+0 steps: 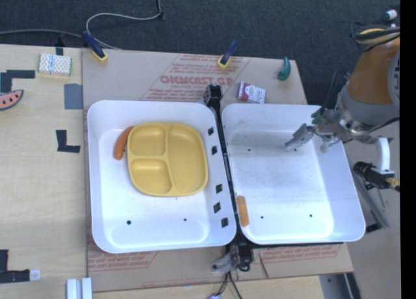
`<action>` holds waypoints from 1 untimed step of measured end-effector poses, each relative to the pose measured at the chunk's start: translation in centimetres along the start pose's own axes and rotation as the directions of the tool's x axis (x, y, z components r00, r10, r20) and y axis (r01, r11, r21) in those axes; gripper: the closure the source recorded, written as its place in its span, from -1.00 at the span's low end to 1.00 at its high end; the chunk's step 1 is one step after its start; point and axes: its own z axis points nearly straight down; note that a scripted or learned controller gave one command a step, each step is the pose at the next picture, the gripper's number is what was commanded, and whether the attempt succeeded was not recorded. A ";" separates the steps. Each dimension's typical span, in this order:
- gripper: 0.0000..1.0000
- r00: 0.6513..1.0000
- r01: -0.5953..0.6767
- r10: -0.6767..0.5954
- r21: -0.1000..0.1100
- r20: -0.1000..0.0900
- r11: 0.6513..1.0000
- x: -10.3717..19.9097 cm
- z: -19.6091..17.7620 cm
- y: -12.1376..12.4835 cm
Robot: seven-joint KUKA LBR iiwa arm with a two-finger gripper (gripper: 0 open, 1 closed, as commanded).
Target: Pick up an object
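Note:
A yellow divided plate (168, 158) lies in the left bin (110, 226). An orange sausage-shaped piece (120, 143) rests against the plate's left rim. A second small orange piece (242, 210) lies at the left wall of the right bin (338, 223), near its front. My gripper (311, 138) hovers over the right bin's far right part, pointing left, with its two grey fingers (298, 138) spread apart and nothing between them. The orange piece in the right bin is well to the gripper's lower left.
Clamps (227, 56) and a teal clip (284, 68) hold the cardboard sheet at the back. A small red-and-white packet (251, 92) lies behind the bins. A black divider (218, 155) separates the two bins. The arm's orange band (374, 73) rises at the right.

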 end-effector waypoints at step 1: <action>-1.00 1.000 0.001 -0.001 0.000 -0.001 1.000 5.6 4.0 5.3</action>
